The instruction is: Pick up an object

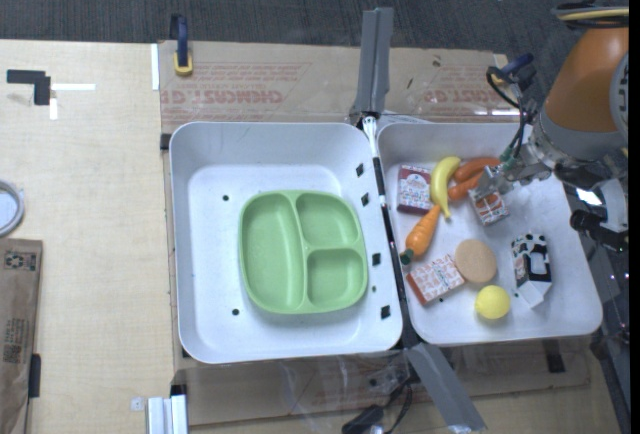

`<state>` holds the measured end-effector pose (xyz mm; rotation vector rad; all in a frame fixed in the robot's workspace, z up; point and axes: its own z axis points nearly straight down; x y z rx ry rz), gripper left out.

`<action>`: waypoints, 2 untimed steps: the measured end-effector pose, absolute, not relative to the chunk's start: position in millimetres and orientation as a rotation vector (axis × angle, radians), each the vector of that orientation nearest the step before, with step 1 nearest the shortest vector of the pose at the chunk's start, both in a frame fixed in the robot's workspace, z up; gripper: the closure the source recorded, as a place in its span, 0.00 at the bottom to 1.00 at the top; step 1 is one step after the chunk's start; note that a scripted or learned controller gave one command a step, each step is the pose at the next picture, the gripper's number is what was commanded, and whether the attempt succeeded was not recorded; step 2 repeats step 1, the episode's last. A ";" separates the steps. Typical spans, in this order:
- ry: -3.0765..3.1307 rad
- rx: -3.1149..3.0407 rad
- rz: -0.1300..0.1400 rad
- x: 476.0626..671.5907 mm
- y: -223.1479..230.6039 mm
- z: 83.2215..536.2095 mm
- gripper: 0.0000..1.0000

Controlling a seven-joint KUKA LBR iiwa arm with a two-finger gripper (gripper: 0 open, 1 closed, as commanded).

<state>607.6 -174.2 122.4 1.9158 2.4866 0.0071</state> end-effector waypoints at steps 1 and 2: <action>2.376 2.055 -0.002 570.7 -126.3 223.3 1.00; 2.376 2.055 -0.002 570.7 -126.3 223.3 1.00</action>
